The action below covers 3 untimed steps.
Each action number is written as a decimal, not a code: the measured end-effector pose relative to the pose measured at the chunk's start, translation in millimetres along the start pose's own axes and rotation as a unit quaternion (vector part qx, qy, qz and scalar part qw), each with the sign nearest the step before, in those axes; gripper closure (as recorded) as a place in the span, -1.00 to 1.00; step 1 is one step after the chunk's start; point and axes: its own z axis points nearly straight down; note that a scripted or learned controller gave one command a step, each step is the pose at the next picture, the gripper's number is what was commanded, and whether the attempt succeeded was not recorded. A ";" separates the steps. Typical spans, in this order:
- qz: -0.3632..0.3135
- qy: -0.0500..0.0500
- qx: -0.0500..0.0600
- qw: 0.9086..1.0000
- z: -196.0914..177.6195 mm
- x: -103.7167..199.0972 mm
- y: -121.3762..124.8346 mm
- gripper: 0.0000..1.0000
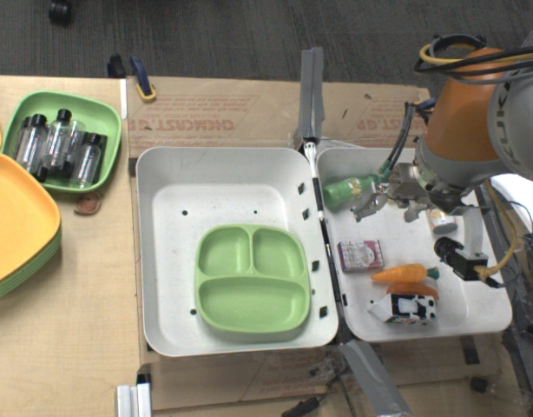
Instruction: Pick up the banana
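Hovering with open, empty fingers over the top of the right bin, hunting a banana maybe hidden under the arm, needing to find it first.

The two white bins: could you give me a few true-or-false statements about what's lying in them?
1. The green divided plate lies in the left bin. True.
2. The carrot lies on that plate. False: it lies in the right bin.
3. The gripper hangs over the right bin. True.
4. The small pink packet sits in the left bin. False: it is in the right bin, beside the carrot.
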 end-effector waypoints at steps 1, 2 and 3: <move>0.001 0.000 0.001 1.000 -7.9 -2.1 0.0 1.00; -0.148 0.000 0.000 0.989 61.6 -38.1 -14.0 1.00; -0.102 -0.001 -0.002 0.995 -7.5 -39.9 102.2 1.00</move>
